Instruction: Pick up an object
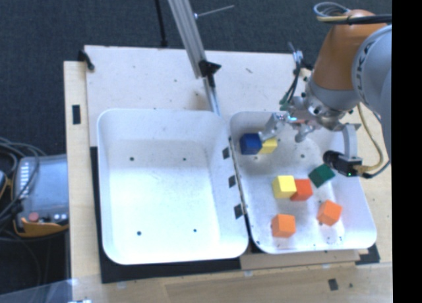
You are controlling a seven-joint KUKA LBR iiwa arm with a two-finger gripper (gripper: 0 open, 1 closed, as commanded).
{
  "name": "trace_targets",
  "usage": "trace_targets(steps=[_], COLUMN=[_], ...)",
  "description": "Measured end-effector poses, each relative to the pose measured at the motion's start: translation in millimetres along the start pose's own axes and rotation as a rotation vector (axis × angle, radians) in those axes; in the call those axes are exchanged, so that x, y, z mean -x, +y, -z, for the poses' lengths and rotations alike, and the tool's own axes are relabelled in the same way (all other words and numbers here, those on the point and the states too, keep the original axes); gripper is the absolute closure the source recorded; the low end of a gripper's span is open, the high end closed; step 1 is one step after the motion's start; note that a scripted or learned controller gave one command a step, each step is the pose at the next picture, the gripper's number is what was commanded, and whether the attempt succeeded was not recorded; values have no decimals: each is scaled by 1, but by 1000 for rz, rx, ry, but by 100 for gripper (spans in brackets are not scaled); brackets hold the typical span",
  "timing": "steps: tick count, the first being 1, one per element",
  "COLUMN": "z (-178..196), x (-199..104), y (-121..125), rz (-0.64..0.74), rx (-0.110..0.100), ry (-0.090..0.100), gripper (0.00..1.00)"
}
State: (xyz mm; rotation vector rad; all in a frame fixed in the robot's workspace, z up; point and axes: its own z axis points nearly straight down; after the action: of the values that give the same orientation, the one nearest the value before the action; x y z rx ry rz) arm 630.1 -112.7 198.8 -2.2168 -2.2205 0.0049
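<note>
In the right bin (353, 226) lie several small blocks. A blue block (250, 143) touches a small yellow block (268, 145) near the bin's far left corner. A yellow cube (284, 186) and a red block (302, 190) sit together in the middle, with a green block (321, 175) just right of them. Two orange blocks (283, 224) (329, 213) rest near the front. My gripper (288, 128) hangs over the far part of this bin, just up and right of the blue and yellow pair. It is open, with nothing between its fingers (273, 124).
The left bin (112, 130) stands beside the right one, sharing a raised middle rim. A slanted metal post (188, 25) rises from the bench behind the bins. A black cable end (339, 161) hangs from the arm over the right bin's right side.
</note>
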Motion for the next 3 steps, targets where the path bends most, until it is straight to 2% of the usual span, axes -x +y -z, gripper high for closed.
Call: trace_targets(steps=[1,3], z=[3,-86], x=[0,-4], y=[1,4], rz=[0,-3], rx=[5,1], ry=[-1,-2], gripper=[0,0])
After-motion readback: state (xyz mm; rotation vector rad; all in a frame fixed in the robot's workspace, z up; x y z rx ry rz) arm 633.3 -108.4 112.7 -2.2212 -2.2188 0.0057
